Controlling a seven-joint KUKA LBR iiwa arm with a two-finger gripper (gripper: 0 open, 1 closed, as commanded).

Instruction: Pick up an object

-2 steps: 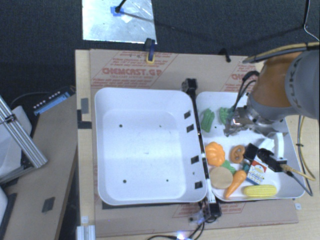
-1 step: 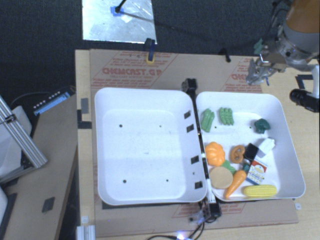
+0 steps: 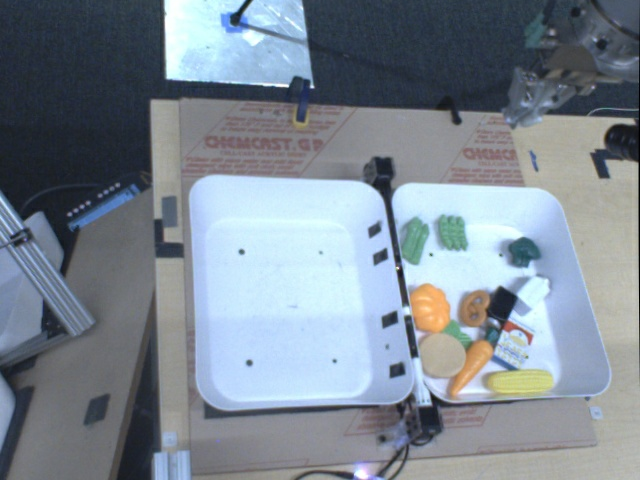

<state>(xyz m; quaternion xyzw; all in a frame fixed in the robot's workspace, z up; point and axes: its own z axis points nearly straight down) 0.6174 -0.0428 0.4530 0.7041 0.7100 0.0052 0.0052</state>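
While the gripper point(image 3: 527, 103) hangs beyond the right bin point(image 3: 575, 258)'s far rim, its opening unreadable, the orange pumpkin point(image 3: 430, 307) lies inside that bin by its left wall.

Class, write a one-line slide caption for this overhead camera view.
Gripper poised above the bench behind the right bin of toy food, including a pumpkin and carrot.

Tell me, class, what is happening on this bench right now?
A robot arm's gripper hangs above the bench's far right corner, beyond the right bin, holding nothing. That bin holds toy food: a pumpkin, a carrot, a corn cob and broccoli. Nothing has been picked up yet.
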